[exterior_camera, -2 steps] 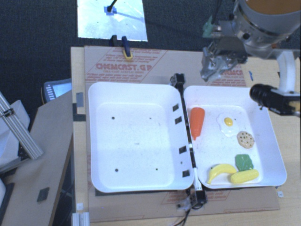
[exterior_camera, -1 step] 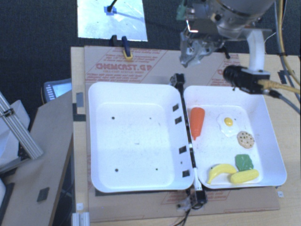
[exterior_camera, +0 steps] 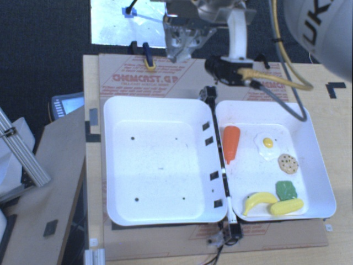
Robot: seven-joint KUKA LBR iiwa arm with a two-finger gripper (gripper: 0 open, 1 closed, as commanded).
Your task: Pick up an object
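The right bin (exterior_camera: 315,148) holds several toy foods. An orange carrot (exterior_camera: 230,142) lies along its left wall. A fried egg (exterior_camera: 267,146) and a round cookie (exterior_camera: 287,163) lie further right. At the front sit a green piece (exterior_camera: 285,189), a yellow banana (exterior_camera: 258,201) and a yellow oblong piece (exterior_camera: 287,206). My gripper (exterior_camera: 183,47) hangs high over the back of the bench, behind the left bin (exterior_camera: 160,164), far from all of these items. I see nothing held in it.
A black divider strip (exterior_camera: 216,148) runs between the two bins. A cardboard sheet (exterior_camera: 143,79) lies under them. A yellow-handled clamp (exterior_camera: 149,57) stands at the back edge. The yellow cable (exterior_camera: 281,81) trails over the back right.
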